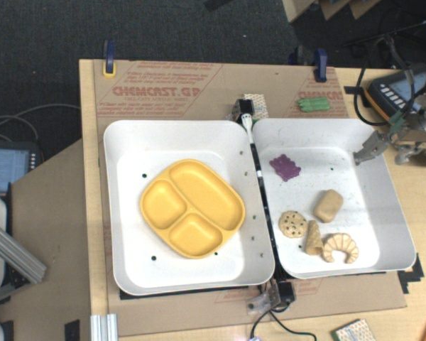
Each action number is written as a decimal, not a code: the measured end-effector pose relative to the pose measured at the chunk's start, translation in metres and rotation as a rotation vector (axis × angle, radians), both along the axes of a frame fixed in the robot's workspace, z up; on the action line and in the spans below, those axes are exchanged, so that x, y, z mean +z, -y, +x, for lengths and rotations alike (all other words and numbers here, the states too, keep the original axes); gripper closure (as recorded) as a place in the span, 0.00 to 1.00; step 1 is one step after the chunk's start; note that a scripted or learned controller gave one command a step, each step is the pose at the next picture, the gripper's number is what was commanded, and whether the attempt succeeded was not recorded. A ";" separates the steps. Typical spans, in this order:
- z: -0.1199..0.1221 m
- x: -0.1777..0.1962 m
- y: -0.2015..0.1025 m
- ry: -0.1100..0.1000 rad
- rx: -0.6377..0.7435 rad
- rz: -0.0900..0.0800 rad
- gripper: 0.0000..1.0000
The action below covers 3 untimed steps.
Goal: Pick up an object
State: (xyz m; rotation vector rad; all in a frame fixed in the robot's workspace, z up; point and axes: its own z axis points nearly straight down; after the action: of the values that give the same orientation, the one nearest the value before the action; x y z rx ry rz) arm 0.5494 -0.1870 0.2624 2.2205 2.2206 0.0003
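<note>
Approach step: the pincer (363, 153) hovers at the right bin's (394, 212) upper right rim, apparently released and grasping nothing. Candidate objects, cookie (292, 224) and croissant (341, 247), lie lower centre-right. Next move requires descending over one.

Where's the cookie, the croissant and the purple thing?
cookie (292, 224), camera view, middle of its top.
croissant (341, 248), camera view, middle of its curve.
purple thing (285, 167), camera view, its centre.

Even overhead light on my feed, both white bins (128, 261) bright but not blown out, soft faint shadows beside the yellow tray (192, 208), dark floor (42, 20) murky, focus fair at centre, edges softer, mild grain throughout.
</note>
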 end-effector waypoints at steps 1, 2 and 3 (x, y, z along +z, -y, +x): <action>0.058 -0.186 -0.014 -0.006 0.003 0.003 0.00; 0.114 -0.177 -0.099 0.006 0.009 0.002 0.00; 0.057 -0.177 -0.079 -0.004 -0.003 0.002 0.00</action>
State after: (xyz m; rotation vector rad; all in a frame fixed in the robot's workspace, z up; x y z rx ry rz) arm 0.6069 -0.1076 0.0857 2.2270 2.2196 -0.0018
